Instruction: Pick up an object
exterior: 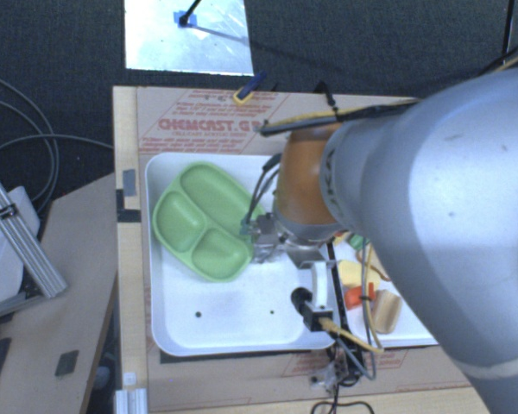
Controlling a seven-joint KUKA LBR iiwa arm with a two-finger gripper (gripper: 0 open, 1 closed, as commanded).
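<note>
Grey arm [432, 222] looms over both white bins [168, 317]; gripper [259, 235] sits at green divided plastic plate's [203, 220] right edge. Can't tell grip state. Risk: slipping off the thin rim.

You are seeing a divided plate [204, 221] lying in the left bin [224, 330], with small items [373, 296] sitting in the right bin.

Arm [432, 222]: grey, bulky, enters from 3 o'clock and fills the frame's right half, reaching toward 9 o'clock.
Orange band [304, 184]: sits above the wrist, near frame centre.
Gripper [257, 235]: at the arm's 9 o'clock end, pointing down.
</note>
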